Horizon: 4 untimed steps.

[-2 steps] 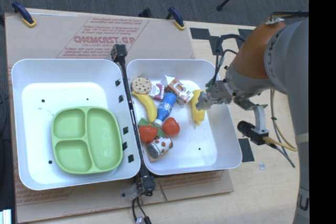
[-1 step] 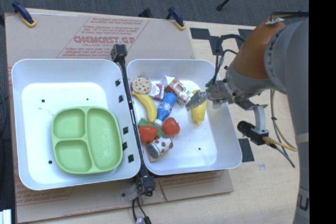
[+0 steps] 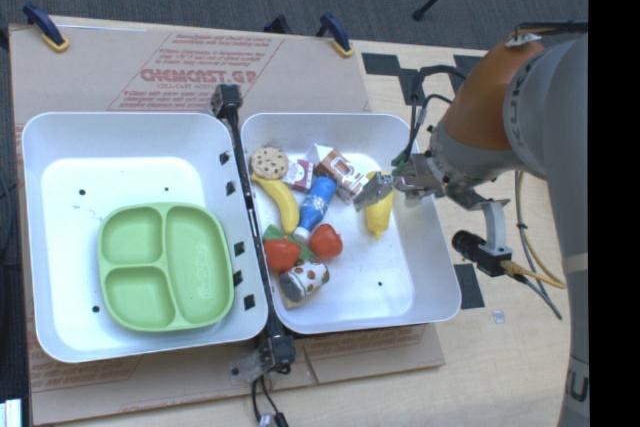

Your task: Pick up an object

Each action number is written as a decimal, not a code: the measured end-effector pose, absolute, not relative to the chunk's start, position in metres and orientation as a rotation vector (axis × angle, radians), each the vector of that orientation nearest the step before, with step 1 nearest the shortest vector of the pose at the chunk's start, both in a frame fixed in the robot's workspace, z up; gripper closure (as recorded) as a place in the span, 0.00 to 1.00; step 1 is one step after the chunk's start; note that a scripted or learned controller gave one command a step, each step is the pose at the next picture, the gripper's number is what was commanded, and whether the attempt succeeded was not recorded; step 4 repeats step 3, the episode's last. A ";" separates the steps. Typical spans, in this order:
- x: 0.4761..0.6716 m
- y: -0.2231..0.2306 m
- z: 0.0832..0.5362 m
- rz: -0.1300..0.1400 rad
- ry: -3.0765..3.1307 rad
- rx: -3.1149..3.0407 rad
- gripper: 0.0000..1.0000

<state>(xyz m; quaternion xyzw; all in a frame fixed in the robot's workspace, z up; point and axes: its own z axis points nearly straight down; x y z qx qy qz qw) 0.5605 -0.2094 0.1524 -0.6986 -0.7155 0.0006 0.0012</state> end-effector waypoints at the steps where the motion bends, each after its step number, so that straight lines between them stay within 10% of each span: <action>1: 0.475 -0.211 0.091 0.004 -2.225 -2.210 0.00; 2: 0.477 -0.211 0.102 0.004 -2.233 -2.204 1.00; 3: 0.478 -0.170 0.234 -0.001 -2.230 -2.215 1.00; 4: 0.478 -0.170 0.234 -0.001 -2.230 -2.215 1.00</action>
